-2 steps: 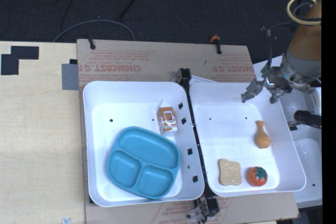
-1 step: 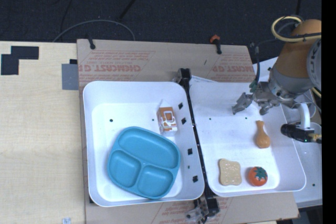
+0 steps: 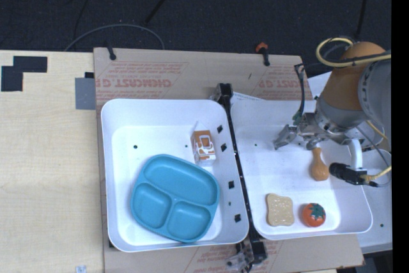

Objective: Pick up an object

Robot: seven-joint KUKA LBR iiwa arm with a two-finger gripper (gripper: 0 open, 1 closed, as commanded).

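My gripper (image 3: 295, 139) hangs low over the upper middle of the right bin (image 3: 268, 118), under the orange-banded wrist. Its grey fingers are spread open, with nothing between them. A tan, pear-shaped object (image 3: 318, 166) lies just to the gripper's lower right, apart from the fingers. A slice of toast (image 3: 279, 210) and a red-orange tomato (image 3: 313, 215) rest near the right bin's front edge. In the left bin (image 3: 118, 137) a blue divided plate (image 3: 174, 197) lies flat, with a small orange-and-white carton (image 3: 203, 146) standing behind it.
A black divider strip (image 3: 231, 156) runs between the two bins. The arm's body and its cables (image 3: 354, 174) cover the right bin's right side. Cardboard sheets lie under the bins, and the wooden bench extends to the left.
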